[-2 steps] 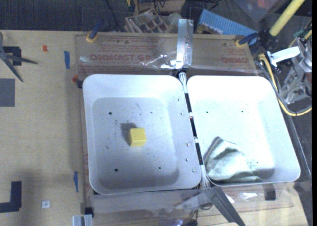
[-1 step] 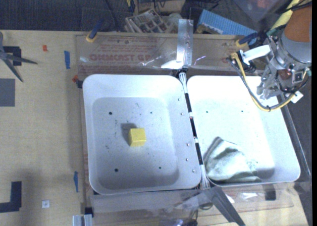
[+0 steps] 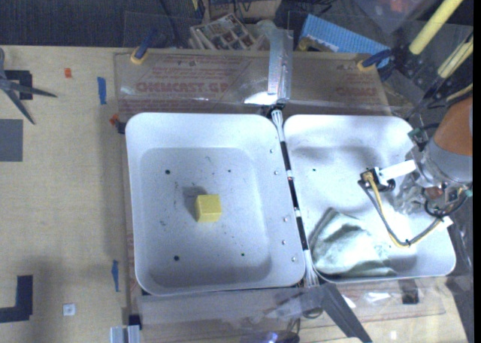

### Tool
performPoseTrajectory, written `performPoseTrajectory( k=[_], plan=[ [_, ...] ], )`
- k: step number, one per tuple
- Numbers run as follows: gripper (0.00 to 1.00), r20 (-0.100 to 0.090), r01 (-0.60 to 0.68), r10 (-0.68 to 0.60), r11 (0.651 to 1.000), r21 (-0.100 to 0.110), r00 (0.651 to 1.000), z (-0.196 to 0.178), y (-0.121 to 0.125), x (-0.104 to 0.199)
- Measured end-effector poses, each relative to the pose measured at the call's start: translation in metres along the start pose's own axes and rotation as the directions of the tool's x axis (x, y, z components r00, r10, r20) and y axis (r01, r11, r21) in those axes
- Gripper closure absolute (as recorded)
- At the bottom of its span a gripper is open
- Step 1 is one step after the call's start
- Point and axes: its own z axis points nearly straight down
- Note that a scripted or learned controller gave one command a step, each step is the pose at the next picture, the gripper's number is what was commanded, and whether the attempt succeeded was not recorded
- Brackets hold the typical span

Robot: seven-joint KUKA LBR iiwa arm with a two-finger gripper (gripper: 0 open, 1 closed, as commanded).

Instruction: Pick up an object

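We judge the pick as not yet made. The yellow block (image 3: 209, 207) lies on the floor of the left bin (image 3: 150, 138), a little near of its middle, free of anything and well apart from the arm. In the right bin (image 3: 331, 138) we see a crumpled pale-green piece, like cloth or film (image 3: 347, 245), slumped against the near wall. Nothing is lifted off either floor as far as we can see.

The gripper (image 3: 415, 195) hangs over the right side of the right bin, below the orange band (image 3: 458, 129), with a yellow cable (image 3: 391, 221) looping from it toward the crumpled piece. We cannot tell how its jaws stand; the wrist and cabling hide them, and we see no object between them.

So everything is left, in our reading: settle on a target, descend, close on it and lift. The crumpled piece is the nearer candidate; the block would call for a reach across the divider (image 3: 289, 183) to the left.
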Motion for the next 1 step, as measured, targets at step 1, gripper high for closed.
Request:
performPoseTrajectory(
  k=[1],
  plan=[
    [1.0, 0.0, -0.074, 0.074, 0.997, 0.0, 0.997, -0.1032, -0.0032, -0.0406]
  ],
)
